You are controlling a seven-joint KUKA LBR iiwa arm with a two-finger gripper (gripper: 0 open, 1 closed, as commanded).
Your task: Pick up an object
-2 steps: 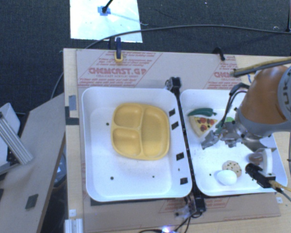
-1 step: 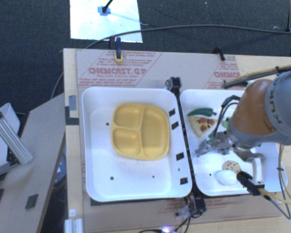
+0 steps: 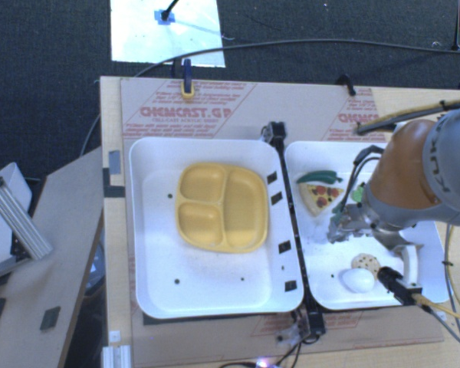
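Note:
The right bin (image 3: 316,290) holds a toy pizza slice (image 3: 320,196), a green pepper-like piece (image 3: 319,177), a round cookie (image 3: 365,263) and a white egg (image 3: 359,280). My gripper (image 3: 339,228) hangs low over the middle of that bin, just right of and below the pizza slice and above the cookie. Its fingers are small and dark against the wrist, and nothing shows between them. A bit of green (image 3: 358,194) peeks out behind the arm.
The left bin (image 3: 149,205) holds a yellow divided plate (image 3: 220,207). A black divider with clips (image 3: 287,213) runs between the bins. The bulky grey and orange arm (image 3: 414,175) covers the right bin's right part. Cables trail along the bench's back.

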